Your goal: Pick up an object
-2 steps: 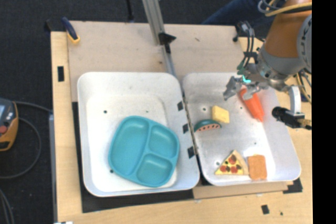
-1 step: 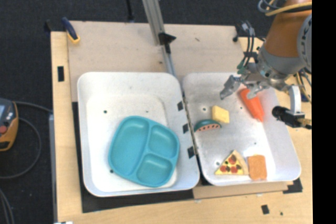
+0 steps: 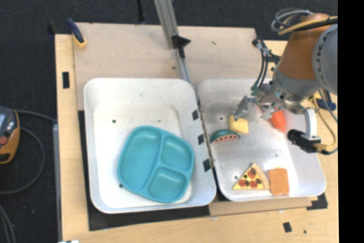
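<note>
My gripper (image 3: 245, 108) hangs over the upper middle of the right bin (image 3: 301, 171), at the end of the grey arm with its orange band (image 3: 298, 60). Just below the gripper's tip lies a yellow cheese-like wedge (image 3: 240, 124); whether they touch I cannot tell. An orange carrot-like piece (image 3: 277, 120) lies to the right, under the wrist. A green and red slice (image 3: 224, 136) rests near the bin's left wall. A pizza slice (image 3: 251, 178) and an orange bread-like block (image 3: 278, 181) lie at the front.
The left bin (image 3: 102, 99) holds a teal divided plate (image 3: 156, 163). A metal post (image 3: 165, 3) rises behind the bins. Cables (image 3: 315, 142) trail at the right bin's right side.
</note>
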Robot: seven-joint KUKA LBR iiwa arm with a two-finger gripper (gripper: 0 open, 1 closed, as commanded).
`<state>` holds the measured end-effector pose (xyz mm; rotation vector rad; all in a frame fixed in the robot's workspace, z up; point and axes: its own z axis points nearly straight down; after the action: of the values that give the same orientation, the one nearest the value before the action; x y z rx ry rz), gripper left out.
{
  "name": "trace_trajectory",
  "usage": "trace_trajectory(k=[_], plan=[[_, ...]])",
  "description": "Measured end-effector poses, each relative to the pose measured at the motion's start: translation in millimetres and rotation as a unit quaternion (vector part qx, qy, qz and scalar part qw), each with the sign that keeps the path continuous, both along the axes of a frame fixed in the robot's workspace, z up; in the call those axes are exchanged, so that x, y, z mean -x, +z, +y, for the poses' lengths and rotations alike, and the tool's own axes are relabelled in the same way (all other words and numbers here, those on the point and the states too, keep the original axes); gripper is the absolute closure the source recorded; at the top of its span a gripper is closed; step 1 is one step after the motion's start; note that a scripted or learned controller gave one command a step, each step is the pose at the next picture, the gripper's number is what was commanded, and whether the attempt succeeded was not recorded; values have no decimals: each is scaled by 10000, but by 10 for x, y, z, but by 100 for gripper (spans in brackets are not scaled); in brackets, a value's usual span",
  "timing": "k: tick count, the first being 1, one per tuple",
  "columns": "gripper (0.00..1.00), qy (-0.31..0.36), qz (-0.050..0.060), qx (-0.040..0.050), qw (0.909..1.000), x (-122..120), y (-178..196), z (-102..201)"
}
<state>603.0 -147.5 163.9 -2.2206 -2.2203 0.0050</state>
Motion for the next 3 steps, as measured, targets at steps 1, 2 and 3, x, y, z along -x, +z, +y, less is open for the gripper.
trace_trajectory(k=[1,2,3], plan=[[0,-2,-2,-4,10000,80,-545,54],[0,-8,-18,1,10000,75,-628,46],[100,-20,-33,4,10000,67,-514,34]])
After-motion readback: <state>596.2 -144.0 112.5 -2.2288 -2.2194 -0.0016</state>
